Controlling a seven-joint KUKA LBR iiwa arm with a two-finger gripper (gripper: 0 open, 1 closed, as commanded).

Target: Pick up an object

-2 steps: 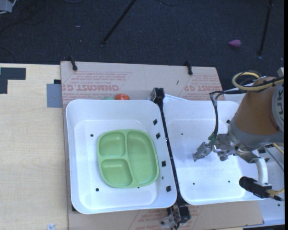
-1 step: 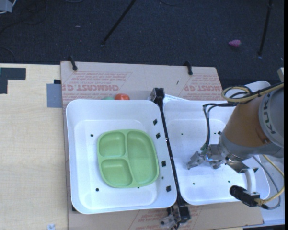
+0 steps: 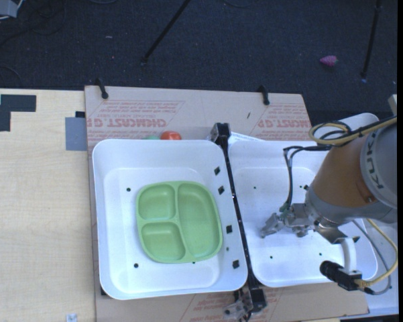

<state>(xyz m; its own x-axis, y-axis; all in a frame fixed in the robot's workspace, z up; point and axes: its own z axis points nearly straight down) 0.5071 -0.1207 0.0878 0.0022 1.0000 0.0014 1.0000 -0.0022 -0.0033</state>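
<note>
Pale wooden bench top [image 3: 33, 213] runs out to the left of the left bin [image 3: 114, 163]. A brown printed cardboard sheet [image 3: 194, 113] lies under the left bin and shows past its far rim. Left bin is white and shallow. The right bin [image 3: 268, 173] is the same kind and touches the left bin's right wall along a black-clipped seam. The grey arm [image 3: 352, 180], with its orange band, comes in from well right of the left bin and hangs over the right bin. The green plate [image 3: 178, 220], three compartments with rounded corners, lies flat in the middle of the left bin's floor, slightly turned and clear of all four walls. This is the only loose object seen in a bin. The gripper [image 3: 267, 229] is low over the right bin's floor, just right of the left bin's right wall, pointing toward that wall, with no object seen in it. Cannot tell whether it is wide or narrow at this angle. A small orange-red thing [image 3: 170, 136] sits just behind the left bin's far rim, on the cardboard. A tiny pink thing [image 3: 328, 61] lies on the dark floor [image 3: 221, 32], far behind and right of the left bin.
</note>
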